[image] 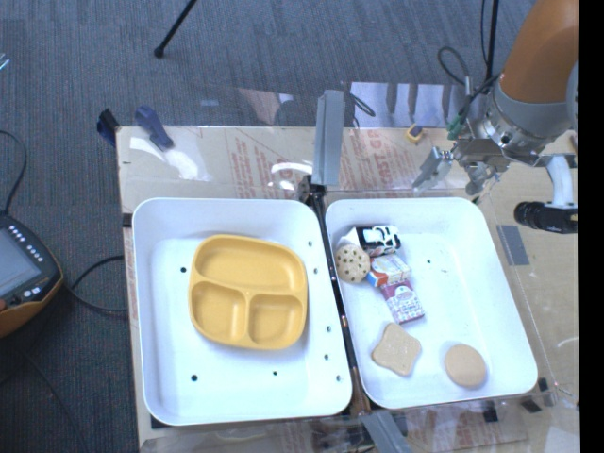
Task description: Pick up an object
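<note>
My gripper (455,179) hangs above the far rim of the right bin (500,281), open, with nothing between its fingers. Below it in that bin lie a black-and-white carton (380,239), a speckled cookie (352,263), a red-and-white carton (389,272) and a pink box (406,303), all crowded together near the bin's left wall. Closer to the front edge rest a slice of toast (396,349) and a round tan bun (465,365). The gripper is well away from all of them, up and to the right.
The left bin (160,253) holds a yellow divided plate (250,291). A grey upright post (327,144) stands behind the gap between the bins. A blue-handled tool (151,128) lies on the board at the back left.
</note>
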`<state>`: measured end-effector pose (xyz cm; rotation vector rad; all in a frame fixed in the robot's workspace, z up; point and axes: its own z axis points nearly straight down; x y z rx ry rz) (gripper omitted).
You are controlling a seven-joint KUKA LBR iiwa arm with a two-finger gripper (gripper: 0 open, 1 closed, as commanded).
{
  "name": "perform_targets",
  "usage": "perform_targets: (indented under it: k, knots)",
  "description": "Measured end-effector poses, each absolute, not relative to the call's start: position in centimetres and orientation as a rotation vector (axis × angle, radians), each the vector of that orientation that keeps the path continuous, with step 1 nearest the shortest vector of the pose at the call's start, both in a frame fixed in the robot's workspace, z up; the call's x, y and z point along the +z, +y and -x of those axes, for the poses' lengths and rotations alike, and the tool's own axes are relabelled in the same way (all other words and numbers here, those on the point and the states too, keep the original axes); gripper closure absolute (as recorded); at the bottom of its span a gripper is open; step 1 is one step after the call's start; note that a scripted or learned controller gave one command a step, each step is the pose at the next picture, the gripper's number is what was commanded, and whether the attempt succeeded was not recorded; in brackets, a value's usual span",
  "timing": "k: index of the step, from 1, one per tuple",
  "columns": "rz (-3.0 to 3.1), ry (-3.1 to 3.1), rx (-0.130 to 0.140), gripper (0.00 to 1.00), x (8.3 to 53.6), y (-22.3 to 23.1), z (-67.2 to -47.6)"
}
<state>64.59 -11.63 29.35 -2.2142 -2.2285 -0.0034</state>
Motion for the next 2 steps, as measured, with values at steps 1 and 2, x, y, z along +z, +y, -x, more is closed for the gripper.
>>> perform_targets:
  k: [1,2]
  knots:
    - [2.218,-2.217,0.005,0.0,11.3,-9.1,-62.6]
    - [2.216,-2.215,0.008,0.0,8.4,-9.1,-57.8]
